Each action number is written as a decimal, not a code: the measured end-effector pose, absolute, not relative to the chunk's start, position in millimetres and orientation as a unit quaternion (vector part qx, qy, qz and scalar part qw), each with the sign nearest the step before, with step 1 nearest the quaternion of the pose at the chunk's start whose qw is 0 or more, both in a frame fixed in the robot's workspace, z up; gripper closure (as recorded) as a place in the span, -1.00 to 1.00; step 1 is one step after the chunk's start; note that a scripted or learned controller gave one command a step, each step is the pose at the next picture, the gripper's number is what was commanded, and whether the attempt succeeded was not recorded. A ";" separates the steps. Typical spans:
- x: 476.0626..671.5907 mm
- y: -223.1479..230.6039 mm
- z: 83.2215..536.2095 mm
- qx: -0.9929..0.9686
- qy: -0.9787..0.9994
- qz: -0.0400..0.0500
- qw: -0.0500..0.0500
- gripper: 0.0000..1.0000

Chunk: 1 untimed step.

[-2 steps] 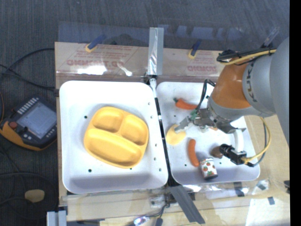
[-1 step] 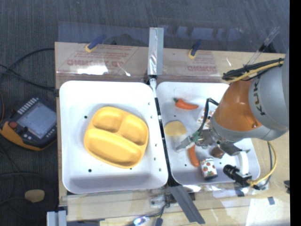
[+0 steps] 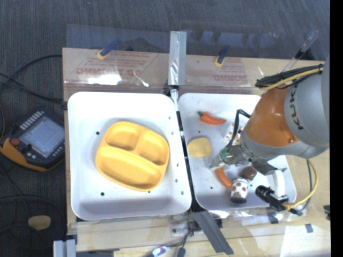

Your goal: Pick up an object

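Arm [image 3: 289, 122] over R bin [image 3: 214, 197]

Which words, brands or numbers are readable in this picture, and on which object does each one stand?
"KU": black letters on the grey arm, cut off by the picture's edge.
Red print on the cardboard sheet behind the bins: upside down, too blurred to read.
Screen of the handheld control pendant: too small to read.

The two shallow white plastic bins [image 3: 80, 159] appeared smooth and semi-glossy. The yellow compartmented plastic tray [image 3: 133, 155] looked matt. The grey arm shell [image 3: 313, 111] showed a smooth satin finish.
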<state>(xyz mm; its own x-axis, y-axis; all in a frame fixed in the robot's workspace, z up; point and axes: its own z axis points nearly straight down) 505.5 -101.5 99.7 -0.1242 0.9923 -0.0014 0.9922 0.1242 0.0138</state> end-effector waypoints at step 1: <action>556.7 -52.0 245.2 0.655 0.755 -0.001 0.000 1.00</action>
